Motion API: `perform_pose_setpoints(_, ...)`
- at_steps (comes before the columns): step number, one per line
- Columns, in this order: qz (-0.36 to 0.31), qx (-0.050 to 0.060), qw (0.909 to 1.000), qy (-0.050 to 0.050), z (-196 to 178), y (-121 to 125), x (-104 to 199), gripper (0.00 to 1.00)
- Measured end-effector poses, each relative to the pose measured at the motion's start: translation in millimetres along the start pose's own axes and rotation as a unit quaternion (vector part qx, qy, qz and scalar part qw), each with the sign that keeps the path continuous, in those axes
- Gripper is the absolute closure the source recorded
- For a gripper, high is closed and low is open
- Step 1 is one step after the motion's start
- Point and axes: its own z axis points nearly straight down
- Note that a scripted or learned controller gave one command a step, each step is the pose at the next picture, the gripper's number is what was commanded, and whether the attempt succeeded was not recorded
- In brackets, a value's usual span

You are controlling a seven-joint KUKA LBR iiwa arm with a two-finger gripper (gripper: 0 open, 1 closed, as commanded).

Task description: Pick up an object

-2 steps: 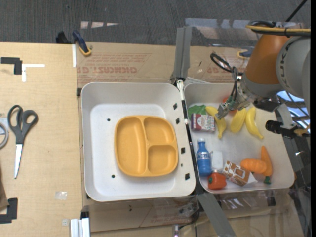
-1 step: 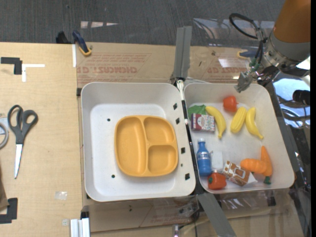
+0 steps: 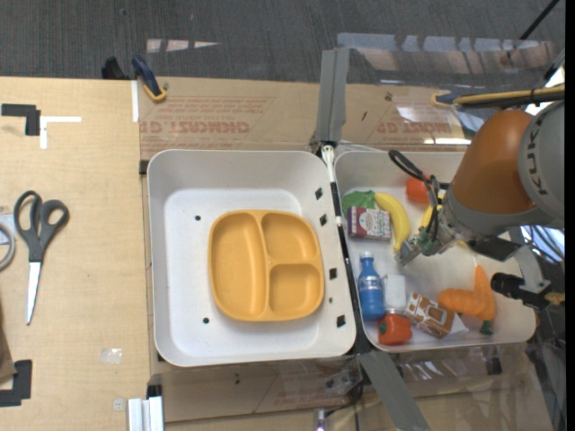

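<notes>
Gripper (image 3: 410,251) down low in the right bin (image 3: 517,335), near its middle, hanging just beside the banana (image 3: 395,215) and above the blue bottle (image 3: 369,285); whether it is spread or pressed together, I cannot tell, and nothing shows between its tips. Banana lies toward the bin's far left corner, next to a small red carton (image 3: 369,224) with a green leafy piece (image 3: 360,199) behind it. Bottle along the left wall, a tomato (image 3: 394,329) at the near edge, a brown snack carton (image 3: 429,315) beside it, a carrot (image 3: 469,302) toward the near right corner. Left bin (image 3: 171,241) carries a yellow divided plate (image 3: 266,265) in its middle. Scissors (image 3: 37,232) lie on the bench at its left edge.
</notes>
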Motion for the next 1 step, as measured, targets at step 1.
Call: perform_pose_setpoints(1, -0.363, -0.002, 0.932, -0.003, -62.2, 18.1, -79.3, 1.0)
